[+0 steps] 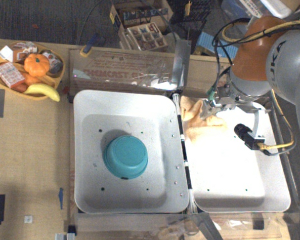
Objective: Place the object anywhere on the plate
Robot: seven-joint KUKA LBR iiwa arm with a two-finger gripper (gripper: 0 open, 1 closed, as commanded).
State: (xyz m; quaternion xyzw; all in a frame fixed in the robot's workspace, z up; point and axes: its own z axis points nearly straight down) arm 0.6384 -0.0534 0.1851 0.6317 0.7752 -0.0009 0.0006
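The gripper point(207, 109), whose grasp I cannot tell, reaches for the cloth point(200, 122); next comes carrying it toward nine o'clock onto the teal plate point(126, 156).

Plate point(126, 156) in left bin point(89, 113), pincer point(209, 108) over right bin's point(237, 188) back-left corner, perhaps touching cloth-like object point(200, 120)

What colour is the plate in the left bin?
The plate is teal, seen in the camera view.
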